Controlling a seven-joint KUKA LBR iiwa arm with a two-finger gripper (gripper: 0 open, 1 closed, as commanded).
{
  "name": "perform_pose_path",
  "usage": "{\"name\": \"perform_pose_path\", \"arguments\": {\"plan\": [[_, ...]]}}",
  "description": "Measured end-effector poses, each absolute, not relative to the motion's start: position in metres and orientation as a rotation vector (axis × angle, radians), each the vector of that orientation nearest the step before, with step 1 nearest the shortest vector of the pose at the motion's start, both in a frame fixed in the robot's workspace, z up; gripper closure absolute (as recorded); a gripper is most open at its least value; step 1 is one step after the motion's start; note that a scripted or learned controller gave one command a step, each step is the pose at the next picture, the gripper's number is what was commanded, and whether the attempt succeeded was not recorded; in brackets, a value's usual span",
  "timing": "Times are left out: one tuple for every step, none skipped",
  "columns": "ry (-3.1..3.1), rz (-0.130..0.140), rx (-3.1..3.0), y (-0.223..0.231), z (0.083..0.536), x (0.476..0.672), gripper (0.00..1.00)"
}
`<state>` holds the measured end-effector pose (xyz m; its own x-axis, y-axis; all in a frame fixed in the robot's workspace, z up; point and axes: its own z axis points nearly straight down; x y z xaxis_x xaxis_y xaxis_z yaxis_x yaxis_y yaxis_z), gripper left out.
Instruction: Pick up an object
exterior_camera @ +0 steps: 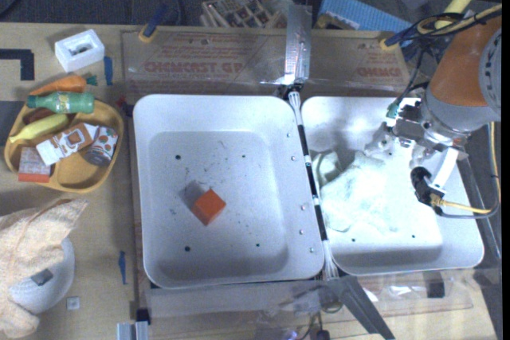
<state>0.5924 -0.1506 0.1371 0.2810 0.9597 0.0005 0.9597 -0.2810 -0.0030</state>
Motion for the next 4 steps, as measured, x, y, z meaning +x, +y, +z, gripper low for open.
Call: {"name": "perform_pose_path", "arguments": {"plan": [[-1.904,-0.001,-2.502,-0.112,0.129,0.623,0.00],[-1.993,-0.002,-2.434,-0.171,0.156,0.624,0.00],[-1.914,-0.002,-2.496,-0.142,0.199,0.641,0.00],[-1.785,-0.004,-2.589,-0.091,0.087,0.639,0.00]]}}
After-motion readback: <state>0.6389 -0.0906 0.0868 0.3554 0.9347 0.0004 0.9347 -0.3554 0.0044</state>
